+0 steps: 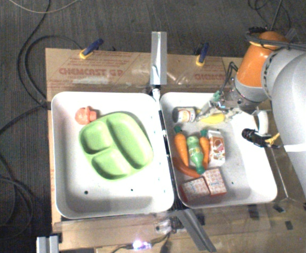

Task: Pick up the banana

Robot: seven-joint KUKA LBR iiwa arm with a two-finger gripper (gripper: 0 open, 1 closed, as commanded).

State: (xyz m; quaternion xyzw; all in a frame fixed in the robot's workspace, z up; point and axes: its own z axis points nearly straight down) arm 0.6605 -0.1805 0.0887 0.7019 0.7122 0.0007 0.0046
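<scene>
the banana (212,119) lay at the back of the right bin (258,191), beside a can (184,114). the end effector (220,105) hung just over it, finger state indeterminable. a centred, vertical descent looked advisable.

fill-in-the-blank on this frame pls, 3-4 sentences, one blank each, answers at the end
1. The green divided tray lies in the ____ bin as the camera sees it.
2. The banana lies near the far edge of the right bin, and the gripper is right at it, reaching in from the view's ____.
3. Next to the banana, toward the divider between the bins, lies a small ____ on its side.
4. The green bottle lies between two ____.

Missing words: left; right; can; carrots
</scene>
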